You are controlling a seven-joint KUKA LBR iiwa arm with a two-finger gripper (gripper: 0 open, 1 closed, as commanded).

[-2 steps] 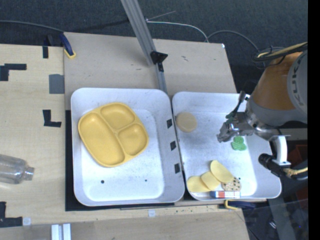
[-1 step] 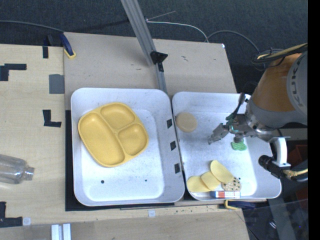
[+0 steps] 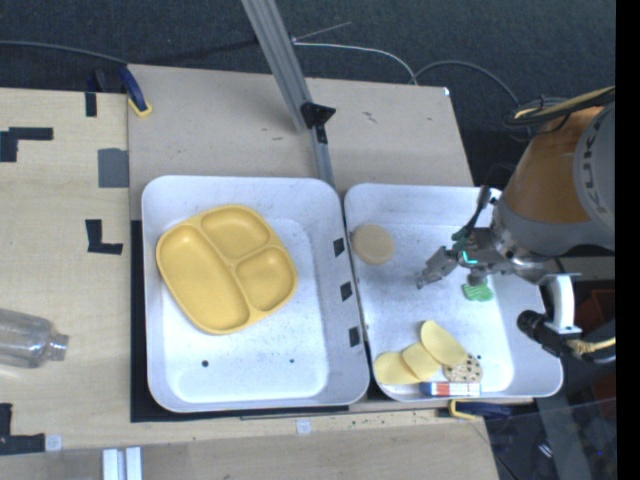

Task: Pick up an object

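green object [image 3: 479, 291], small and bright, lies on the floor of the right bin [image 3: 400, 203], toward that bin's right side and just below the arm's wrist. gripper [image 3: 436, 271] hangs over the same bin, a little left of the green piece, its dark fingers pointing down and to the left; whether they are spread or closed i cannot tell, and nothing can be seen between them. the grey arm [image 3: 560, 183] with its orange band comes in over the bin's right wall.

around the green piece the white floor is bare on the left and above. a round tan disc [image 3: 374, 244] sits well apart, near the left wall of that bin. along the near edge, yellow flat pieces [image 3: 425, 356] overlap in a cluster, with a speckled brown piece [image 3: 464, 371] touching them and a small red and blue item [image 3: 445, 389] against the rim.

the left bin [image 3: 170, 368] holds a yellow divided plate [image 3: 226, 266], tilted, in its upper half, with open floor below it. a clear bottle [image 3: 28, 339] lies on the wooden bench at the far left.
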